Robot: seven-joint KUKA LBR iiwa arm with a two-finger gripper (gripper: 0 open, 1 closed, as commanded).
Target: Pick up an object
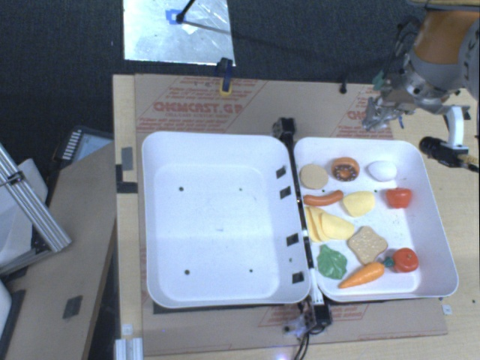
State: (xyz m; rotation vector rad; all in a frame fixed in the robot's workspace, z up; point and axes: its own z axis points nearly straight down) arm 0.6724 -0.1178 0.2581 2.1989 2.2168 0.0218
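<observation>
The right white bin holds several toy foods: a round cracker, a chocolate donut, a white egg, a sausage, a yellow lemon piece, a red pepper, cheese slices, a toast slice, a green leaf, a carrot and a tomato. My gripper hangs above the bench just beyond the right bin's far edge, apart from all the foods. Nothing shows between its fingers.
The left white bin sits beside the right one, joined by a black divider. Cardboard lies under both bins. A shiny foil sheet lies at the back left. A metal frame stands at the left edge.
</observation>
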